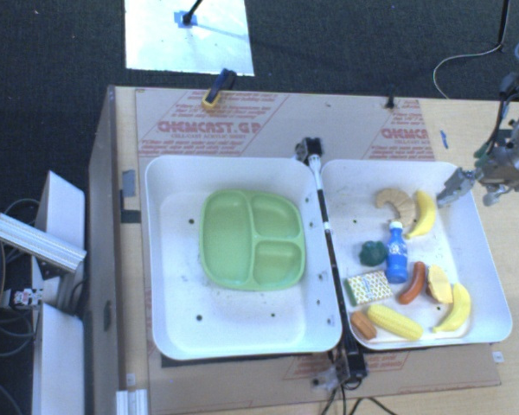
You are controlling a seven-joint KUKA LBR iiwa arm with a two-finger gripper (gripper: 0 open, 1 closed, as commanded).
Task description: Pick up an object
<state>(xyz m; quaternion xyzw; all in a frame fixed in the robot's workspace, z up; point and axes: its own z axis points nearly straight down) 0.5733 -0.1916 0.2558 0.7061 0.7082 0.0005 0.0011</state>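
Several toy foods lie in the right bin (489, 271): a yellow banana (424, 213), a tan bread piece (395, 201), a blue bottle (397, 252), a dark green lump (374, 252), a red sausage (411, 284), a corn cob (394, 321) and a second banana (457, 308). My gripper (464, 197) hangs over the bin's upper right corner, just right of the first banana. It is open, its fingers spread with nothing between them.
The left bin (177, 318) holds a green divided plate (253, 239). A black divider rail (325, 232) runs between the bins. In the right bin's lower part, a checkered cracker (368, 287) and an orange piece (362, 324) sit near the rail.
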